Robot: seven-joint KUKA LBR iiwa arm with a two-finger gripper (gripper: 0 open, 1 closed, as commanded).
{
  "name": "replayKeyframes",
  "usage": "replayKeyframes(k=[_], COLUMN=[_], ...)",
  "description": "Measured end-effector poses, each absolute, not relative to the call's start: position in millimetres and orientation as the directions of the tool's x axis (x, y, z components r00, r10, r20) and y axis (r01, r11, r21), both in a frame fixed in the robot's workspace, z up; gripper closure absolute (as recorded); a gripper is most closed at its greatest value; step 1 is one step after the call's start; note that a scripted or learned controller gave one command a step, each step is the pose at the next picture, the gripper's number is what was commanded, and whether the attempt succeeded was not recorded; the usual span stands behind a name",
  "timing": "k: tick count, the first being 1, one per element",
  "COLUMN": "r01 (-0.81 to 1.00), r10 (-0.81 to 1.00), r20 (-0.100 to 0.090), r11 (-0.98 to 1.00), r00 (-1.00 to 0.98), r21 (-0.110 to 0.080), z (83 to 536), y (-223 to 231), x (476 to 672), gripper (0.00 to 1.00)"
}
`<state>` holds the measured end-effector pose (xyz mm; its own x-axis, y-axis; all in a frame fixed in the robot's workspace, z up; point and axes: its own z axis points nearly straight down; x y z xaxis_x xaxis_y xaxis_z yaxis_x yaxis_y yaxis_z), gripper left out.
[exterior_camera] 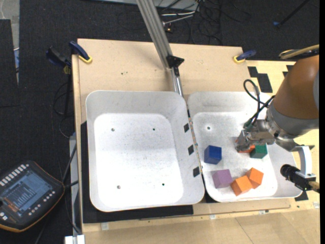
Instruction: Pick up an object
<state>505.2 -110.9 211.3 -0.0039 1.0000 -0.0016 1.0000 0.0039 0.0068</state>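
Logging what I have on the worktop (132,65) from my remote seat.

Right bin (213,103): five small blocks, all in its near half. Blue block (213,154) stands alone near the bin's left wall. Purple block (221,178) sits nearer the front; just beside it are two orange blocks (248,182), close together and perhaps touching. Green block (259,151) lies at the right, directly by the end effector (246,142), with something reddish at the tool's tip that I cannot identify.

Left bin (134,146): white floor, speckled, nothing resting on it that I can make out.

End effector: low over the right bin, next to the green block. I cannot tell its state from this angle, nor whether it has anything.

Handling, my judgement: the blocks look rigid, light and flat-faced, likely wood or foam, not fragile, faces possibly a little slick. Best hold is across two opposite flat sides, squarely. The blue block is the easiest candidate, with open space all round. The orange pair would crowd any approach.
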Motion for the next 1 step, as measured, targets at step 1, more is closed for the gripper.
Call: replayKeyframes(k=[1], r01=[1.0], r10=[1.0], r20=[-0.001], r11=[0.003], r00=[-0.003], r21=[0.004], z=[227.0], y=[-110.8], x=[506.5], gripper=[1.0])
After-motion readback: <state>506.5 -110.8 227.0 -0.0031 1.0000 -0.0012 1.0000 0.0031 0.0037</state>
